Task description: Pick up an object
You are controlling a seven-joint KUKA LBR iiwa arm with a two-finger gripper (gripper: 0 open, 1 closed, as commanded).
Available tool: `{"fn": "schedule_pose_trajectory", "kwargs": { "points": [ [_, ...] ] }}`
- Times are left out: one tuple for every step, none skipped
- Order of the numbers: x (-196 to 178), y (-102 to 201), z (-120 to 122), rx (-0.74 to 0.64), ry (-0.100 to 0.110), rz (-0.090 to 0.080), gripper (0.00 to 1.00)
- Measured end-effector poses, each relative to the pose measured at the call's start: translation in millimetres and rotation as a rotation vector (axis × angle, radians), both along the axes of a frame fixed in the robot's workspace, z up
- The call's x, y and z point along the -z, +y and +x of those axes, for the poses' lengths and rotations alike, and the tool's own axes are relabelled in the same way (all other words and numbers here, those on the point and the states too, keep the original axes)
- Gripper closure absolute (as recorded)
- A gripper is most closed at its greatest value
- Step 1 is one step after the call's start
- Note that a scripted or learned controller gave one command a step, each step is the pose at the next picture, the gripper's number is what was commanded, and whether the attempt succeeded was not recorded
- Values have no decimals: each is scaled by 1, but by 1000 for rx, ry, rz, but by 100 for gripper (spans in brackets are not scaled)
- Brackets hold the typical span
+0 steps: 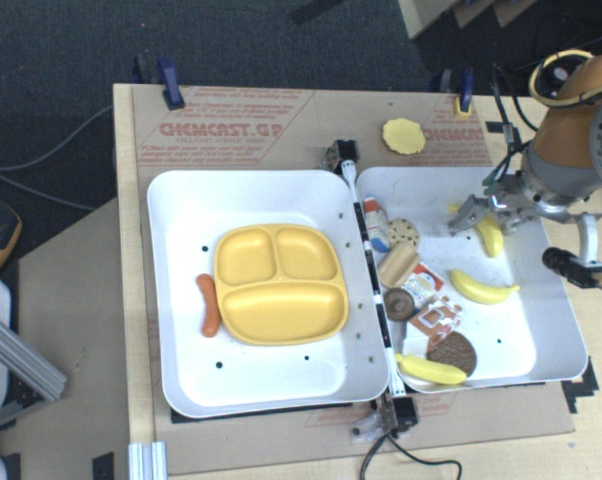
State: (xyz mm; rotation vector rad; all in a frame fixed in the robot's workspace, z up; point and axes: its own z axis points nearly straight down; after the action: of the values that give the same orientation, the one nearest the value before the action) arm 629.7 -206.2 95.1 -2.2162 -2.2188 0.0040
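My gripper (492, 218) hangs over the back of the right bin (551, 353), reaching in from the right. A small yellow banana-like piece (491, 239) sits between its grey fingers (465, 215), and the gripper is shut on it. Below it in the same bin lie a yellow banana (484, 288), a second banana (431, 370) at the front edge, a dark brown cookie (451, 353), a red and white packet (436, 313), a tan bun (397, 265) and a chip cookie (403, 234).
The left bin (176, 218) holds a yellow divided tray (281, 293) with an orange sausage (209, 305) beside it. A yellow disc (404, 136) lies on the bench behind the bins. A small bottle (375, 220) rests against the divider.
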Motion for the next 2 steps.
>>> {"fn": "schedule_pose_trajectory", "kwargs": {
  "points": [
    [-15, -1, 2, 0, -9, -4, 100],
    [-14, -1, 2, 0, -7, -3, 0]
  ]
}}
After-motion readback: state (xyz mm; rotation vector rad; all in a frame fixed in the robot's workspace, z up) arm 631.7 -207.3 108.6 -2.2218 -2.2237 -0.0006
